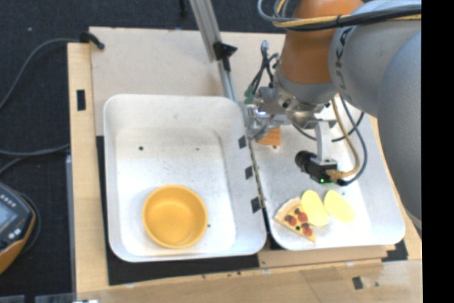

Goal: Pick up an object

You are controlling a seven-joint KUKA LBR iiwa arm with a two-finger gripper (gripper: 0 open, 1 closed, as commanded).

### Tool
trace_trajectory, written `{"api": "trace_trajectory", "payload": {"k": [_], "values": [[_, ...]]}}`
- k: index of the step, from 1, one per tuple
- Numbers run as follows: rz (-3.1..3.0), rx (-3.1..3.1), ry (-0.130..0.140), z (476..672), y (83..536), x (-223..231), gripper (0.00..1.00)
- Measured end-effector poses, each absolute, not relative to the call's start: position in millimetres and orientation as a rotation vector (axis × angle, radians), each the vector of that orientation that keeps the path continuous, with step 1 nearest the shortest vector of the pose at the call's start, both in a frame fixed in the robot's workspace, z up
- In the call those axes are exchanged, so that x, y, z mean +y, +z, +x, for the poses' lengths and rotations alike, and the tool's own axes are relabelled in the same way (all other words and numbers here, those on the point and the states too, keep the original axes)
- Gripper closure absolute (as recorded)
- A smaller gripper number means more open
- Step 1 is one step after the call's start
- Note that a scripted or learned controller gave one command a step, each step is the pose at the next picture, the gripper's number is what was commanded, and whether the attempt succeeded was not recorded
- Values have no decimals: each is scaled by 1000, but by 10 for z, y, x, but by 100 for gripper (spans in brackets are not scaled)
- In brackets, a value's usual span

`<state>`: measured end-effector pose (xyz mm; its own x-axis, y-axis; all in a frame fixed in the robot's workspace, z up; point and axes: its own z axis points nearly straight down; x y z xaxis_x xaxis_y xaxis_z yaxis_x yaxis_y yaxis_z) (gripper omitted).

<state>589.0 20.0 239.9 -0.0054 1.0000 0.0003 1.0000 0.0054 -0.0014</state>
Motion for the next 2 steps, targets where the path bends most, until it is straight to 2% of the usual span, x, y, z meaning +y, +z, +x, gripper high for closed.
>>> {"api": "trace_trajectory", "payload": {"k": [1, 2], "values": [[-2214, -2230, -3, 5973, 2303, 747, 100], [-2220, -2226, -1, 5973, 2309, 712, 0]]}}
